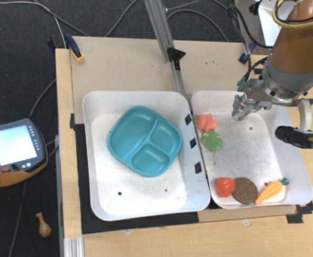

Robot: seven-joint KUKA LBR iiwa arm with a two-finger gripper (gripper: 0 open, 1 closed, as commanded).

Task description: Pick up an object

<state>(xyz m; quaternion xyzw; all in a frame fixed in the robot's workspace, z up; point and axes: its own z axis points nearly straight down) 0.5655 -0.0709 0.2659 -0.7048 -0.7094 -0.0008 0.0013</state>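
Taking the right bin [285, 159] as landmark: along its near edge lie a tomato [225, 186], a brown disc [245, 190] and a carrot [270, 191]. Farther, by its left wall, sit a green piece [211, 141] and an orange piece [206, 122]. The gripper [244, 110] hangs over its far end, holding nothing visible; its opening I cannot tell.
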